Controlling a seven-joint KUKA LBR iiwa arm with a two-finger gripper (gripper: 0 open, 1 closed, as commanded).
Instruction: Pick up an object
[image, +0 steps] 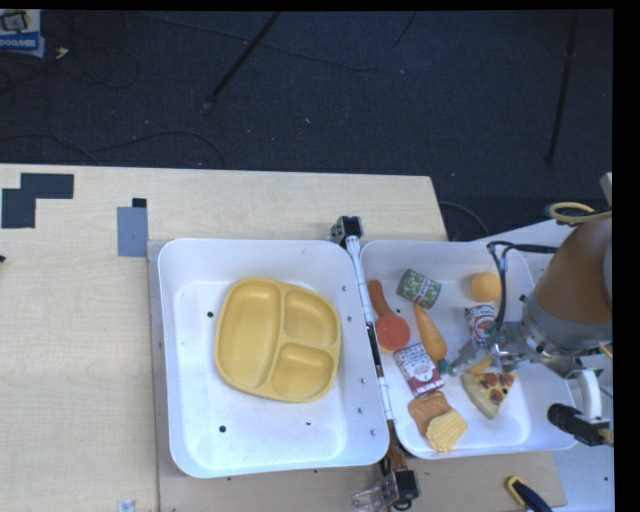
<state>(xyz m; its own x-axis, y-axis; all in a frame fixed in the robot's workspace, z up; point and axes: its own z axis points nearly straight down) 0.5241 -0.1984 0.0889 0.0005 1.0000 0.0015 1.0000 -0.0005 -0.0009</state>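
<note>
A tan bench (80, 330) on dark carpet carries two white bins. In the right bin (455, 262), the gripper (482, 357) is lowered; its finger spread cannot be determined. A pizza slice (488, 391) lies just beside it, a carrot (430, 331) nearby. The left bin (190, 270) contains a yellow divided plate (277, 338).

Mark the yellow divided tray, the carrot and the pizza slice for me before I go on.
yellow divided tray (277, 338): camera view, on the ridge where its compartments meet.
carrot (430, 333): camera view, middle of its orange body.
pizza slice (488, 392): camera view, on its topped face.
</note>
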